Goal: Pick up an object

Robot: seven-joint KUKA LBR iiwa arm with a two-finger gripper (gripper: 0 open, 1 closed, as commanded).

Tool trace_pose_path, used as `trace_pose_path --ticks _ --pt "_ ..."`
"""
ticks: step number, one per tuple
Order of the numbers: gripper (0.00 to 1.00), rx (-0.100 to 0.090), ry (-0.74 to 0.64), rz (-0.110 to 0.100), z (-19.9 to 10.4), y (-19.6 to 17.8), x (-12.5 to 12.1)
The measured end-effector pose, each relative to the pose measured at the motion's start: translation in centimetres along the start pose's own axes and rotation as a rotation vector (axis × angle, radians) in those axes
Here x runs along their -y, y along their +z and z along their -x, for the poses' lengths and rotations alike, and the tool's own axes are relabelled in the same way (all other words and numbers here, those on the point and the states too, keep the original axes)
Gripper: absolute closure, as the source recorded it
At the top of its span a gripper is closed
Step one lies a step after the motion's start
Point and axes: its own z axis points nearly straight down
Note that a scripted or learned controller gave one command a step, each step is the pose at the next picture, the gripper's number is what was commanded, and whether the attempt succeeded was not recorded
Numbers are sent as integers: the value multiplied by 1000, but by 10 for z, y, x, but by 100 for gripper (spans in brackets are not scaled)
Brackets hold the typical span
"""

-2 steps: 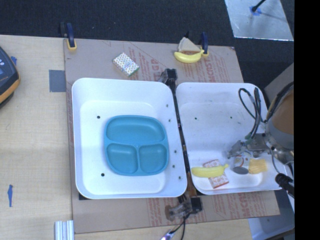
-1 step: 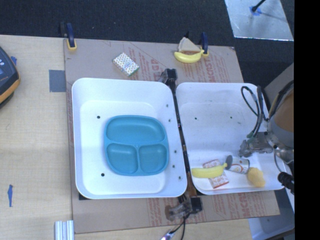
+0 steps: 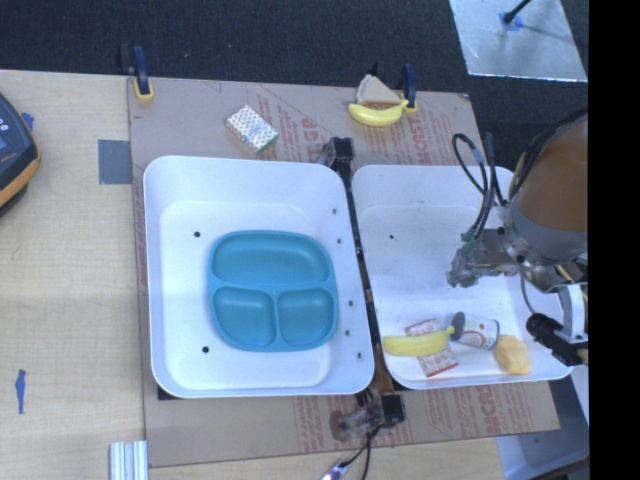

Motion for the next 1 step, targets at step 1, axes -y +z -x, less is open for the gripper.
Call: trace_pose_path --ticks 1 --pt "100 -2 3 1 -93 -40 -75"
